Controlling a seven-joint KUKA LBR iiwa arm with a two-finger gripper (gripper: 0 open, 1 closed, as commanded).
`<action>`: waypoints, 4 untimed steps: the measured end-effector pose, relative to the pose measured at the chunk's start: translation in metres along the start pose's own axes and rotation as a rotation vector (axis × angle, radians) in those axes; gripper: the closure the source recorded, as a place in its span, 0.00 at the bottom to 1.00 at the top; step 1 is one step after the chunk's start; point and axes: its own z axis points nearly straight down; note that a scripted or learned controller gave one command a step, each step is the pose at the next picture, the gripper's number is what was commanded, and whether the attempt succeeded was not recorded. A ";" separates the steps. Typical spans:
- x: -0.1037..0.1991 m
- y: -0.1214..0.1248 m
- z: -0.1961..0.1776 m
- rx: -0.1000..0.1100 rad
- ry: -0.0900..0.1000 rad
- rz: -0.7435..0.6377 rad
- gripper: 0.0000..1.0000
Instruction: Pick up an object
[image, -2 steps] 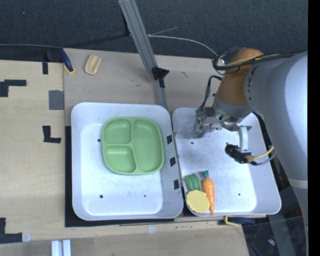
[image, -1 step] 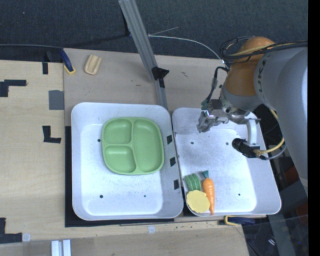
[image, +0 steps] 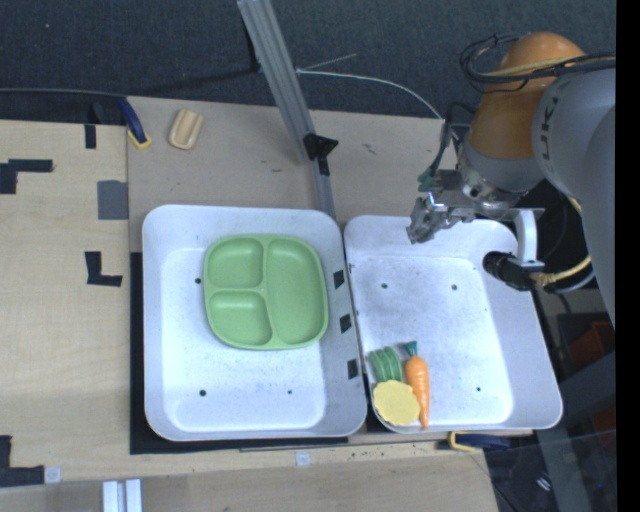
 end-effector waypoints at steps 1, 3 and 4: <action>0.000 0.000 0.003 0.006 0.000 0.001 1.00; 0.114 -0.032 -0.006 0.008 0.002 -0.006 1.00; 0.166 -0.049 -0.002 0.008 0.002 -0.005 1.00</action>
